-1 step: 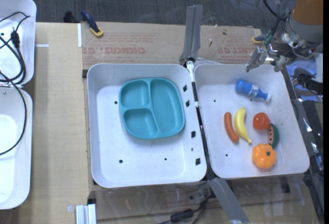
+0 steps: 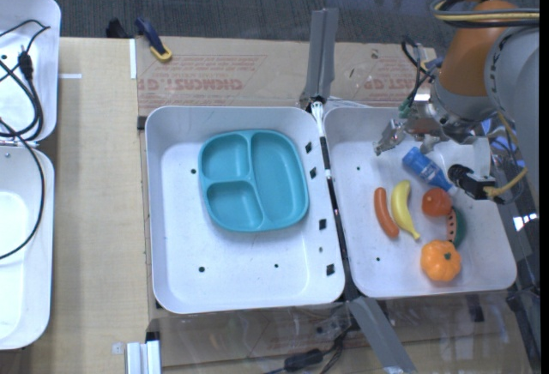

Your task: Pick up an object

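I see the arm (image 2: 480,55) reaching in over the right bin (image 2: 360,261), with the jaws (image 2: 390,139) low near the bin's far end. From here I cannot tell whether the jaws are released or clenched. Just beside them lies a blue bottle (image 2: 425,168). Nearer me in that bin lie a sausage (image 2: 385,213), a banana (image 2: 404,208), a tomato (image 2: 437,202), a dark green piece (image 2: 457,226) and an orange (image 2: 440,262). The left bin (image 2: 171,269) holds a teal plate (image 2: 254,179) with three compartments.
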Robot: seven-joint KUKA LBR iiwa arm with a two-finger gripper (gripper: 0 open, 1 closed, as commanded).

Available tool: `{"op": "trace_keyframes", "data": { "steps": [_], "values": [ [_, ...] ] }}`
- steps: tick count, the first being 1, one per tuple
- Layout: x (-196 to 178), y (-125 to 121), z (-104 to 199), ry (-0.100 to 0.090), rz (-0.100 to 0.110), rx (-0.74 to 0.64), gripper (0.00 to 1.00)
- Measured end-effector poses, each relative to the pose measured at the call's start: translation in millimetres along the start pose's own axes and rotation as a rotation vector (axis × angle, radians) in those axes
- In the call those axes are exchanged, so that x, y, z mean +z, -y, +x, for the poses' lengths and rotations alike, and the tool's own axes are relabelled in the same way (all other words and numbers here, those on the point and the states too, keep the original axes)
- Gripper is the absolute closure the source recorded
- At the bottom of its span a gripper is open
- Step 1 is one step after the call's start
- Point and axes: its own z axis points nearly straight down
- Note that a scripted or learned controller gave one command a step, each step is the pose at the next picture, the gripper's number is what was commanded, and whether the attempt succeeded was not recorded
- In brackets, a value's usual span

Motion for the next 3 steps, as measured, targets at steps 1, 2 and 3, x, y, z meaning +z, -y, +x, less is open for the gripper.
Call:
{"op": "trace_keyframes", "data": {
  "steps": [1,2,3],
  "values": [
    [13.8,35.6,-33.1,-0.002,0.005,0.003,0.00],
    [4.2,35.3,-34.4,-0.001,0.004,0.006,1.00],
    [-99.3,4.6,-6.7,-0.001,0.004,-0.003,1.00]
  ]
}}
